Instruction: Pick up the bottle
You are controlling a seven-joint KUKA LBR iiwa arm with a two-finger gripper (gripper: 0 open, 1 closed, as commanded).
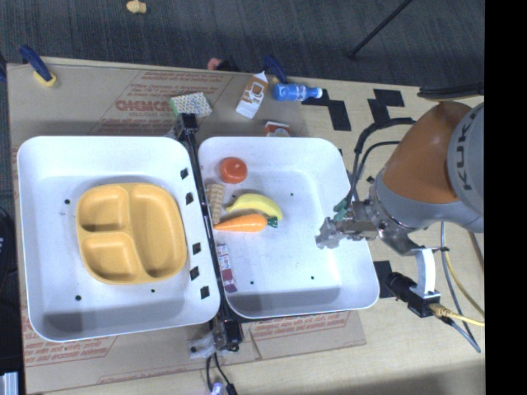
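hand (328, 235) hanging over the right edge of the right bin (284, 290), cannot tell whether it's clenched or released. in that bin a carrot (241, 223), banana (257, 205) and tomato (233, 169) lying near the left wall. left bin (41, 220) holding a yellow divided plate (132, 231). blue bottle (292, 93) lying on its side on the surface beyond the bins, well apart from the hand. likely light, stiff, slick plastic, prone to rolling; taking it across the body looking best.

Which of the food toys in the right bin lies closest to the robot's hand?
The carrot, just ahead of the banana above it. The orange round toy and the cone lie farther from the gripper.
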